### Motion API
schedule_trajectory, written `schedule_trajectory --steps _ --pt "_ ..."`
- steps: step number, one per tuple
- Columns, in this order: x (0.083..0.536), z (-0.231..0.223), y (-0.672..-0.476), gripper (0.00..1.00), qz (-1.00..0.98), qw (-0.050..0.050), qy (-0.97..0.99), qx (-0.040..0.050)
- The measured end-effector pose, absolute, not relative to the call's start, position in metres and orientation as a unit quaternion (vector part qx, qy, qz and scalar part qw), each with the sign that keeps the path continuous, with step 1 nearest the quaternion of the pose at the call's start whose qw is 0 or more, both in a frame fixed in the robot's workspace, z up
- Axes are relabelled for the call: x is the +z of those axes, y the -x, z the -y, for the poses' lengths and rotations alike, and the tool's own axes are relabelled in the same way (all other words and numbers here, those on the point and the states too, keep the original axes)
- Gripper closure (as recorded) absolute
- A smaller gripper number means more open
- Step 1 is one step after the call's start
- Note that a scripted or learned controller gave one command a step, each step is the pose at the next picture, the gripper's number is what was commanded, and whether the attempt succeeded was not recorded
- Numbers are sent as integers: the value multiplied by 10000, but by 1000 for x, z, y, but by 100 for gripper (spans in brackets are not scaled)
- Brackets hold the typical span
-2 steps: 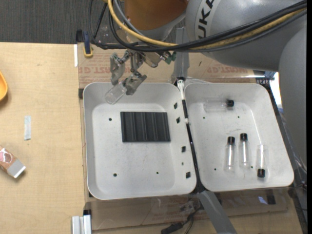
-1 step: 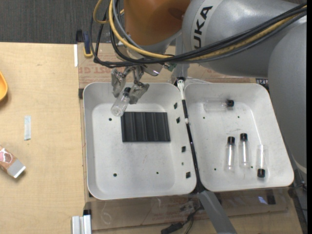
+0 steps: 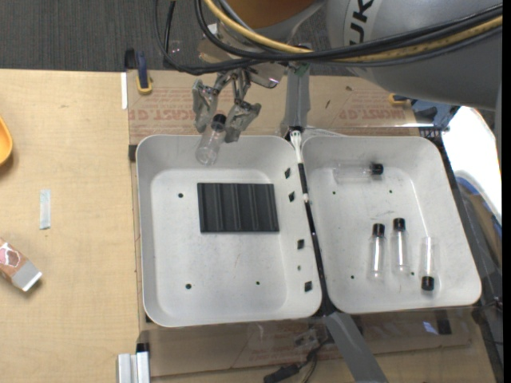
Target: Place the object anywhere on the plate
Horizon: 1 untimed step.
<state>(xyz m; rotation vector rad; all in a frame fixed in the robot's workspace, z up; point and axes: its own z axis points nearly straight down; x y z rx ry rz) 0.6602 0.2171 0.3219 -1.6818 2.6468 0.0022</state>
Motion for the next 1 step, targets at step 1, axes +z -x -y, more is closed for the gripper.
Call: schedule_trajectory --steps 1 --pt "267 -218 -646 100 -8057 15 5923 10"
